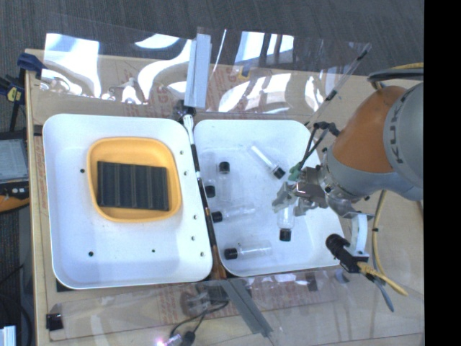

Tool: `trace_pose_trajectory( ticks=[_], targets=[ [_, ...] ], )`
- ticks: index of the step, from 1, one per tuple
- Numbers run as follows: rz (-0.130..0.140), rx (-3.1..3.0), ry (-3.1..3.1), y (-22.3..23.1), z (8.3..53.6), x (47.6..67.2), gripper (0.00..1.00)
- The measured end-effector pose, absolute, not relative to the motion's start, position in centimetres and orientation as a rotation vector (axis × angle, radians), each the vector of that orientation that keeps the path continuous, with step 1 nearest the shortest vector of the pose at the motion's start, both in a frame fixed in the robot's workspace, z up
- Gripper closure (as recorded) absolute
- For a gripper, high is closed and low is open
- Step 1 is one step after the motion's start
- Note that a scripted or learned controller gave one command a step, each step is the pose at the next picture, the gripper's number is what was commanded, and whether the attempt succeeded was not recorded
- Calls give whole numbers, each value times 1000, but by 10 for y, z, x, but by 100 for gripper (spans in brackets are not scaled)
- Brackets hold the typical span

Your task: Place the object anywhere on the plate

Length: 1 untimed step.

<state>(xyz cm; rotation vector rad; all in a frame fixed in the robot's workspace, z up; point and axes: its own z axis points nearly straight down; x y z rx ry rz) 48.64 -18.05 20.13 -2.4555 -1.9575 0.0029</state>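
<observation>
Viewing the table (108, 312) from my remote station, left to right. The left bin (65, 251) carries the yellow plate (133, 153), a rounded rectangle with a dark ribbed insert (133, 184) lying inside its rim. Nothing else rests on the plate that I can make out.

The right bin (230, 139) touches the left one along the centre seam. It holds several clear vials with black caps. One vial near the seam (209, 191) and another above it (224, 168) show mainly as dark caps; I cannot read their axes. A third (229, 213) lies roughly left-right, cap toward the seam. A fourth (246, 251) lies near the front wall, long axis left-right, cap at its left end. A fifth (266, 161) lies diagonally, cap at the lower right end, clear end pointing up-left toward the back wall.

The tool (290, 202) sits low over the right part of the right bin. A vial (286, 225) lies just below it, long axis near vertical in view, black cap at the near end. Whether the tool is spread or pressed together, I cannot tell; glare and the wrist (364, 150) obscure it. The vial stays in the right bin, well apart from the plate.
</observation>
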Motion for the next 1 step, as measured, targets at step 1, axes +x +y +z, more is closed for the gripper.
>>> trace_pose_trajectory(
  ticks=[1],
  targets=[
    [5,-2371,-2053,-93,215,476,100]
  ],
)
